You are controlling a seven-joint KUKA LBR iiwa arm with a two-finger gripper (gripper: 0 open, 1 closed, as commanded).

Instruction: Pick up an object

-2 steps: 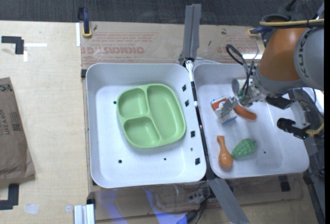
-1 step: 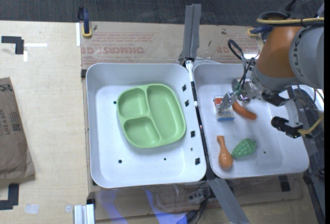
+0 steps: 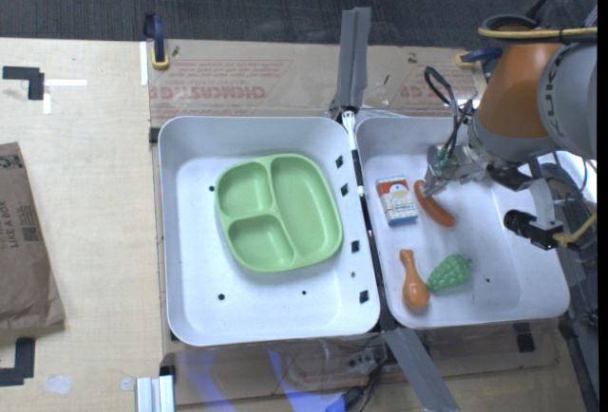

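Four loose items occupy the right bin (image 3: 532, 301): orange drumstick (image 3: 413, 285) and green piece (image 3: 449, 273) nearest, small carton (image 3: 396, 201) beyond. The gripper (image 3: 433, 188), lower right of centre, stands over the red sausage (image 3: 436, 209); finger spread cannot be told. Left bin (image 3: 180, 239) holds a green tray (image 3: 279, 211).

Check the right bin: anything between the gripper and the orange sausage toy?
Nothing visible. The gripper sits right above the sausage toy's upper end. The small carton lies beside it on the left, not in between.
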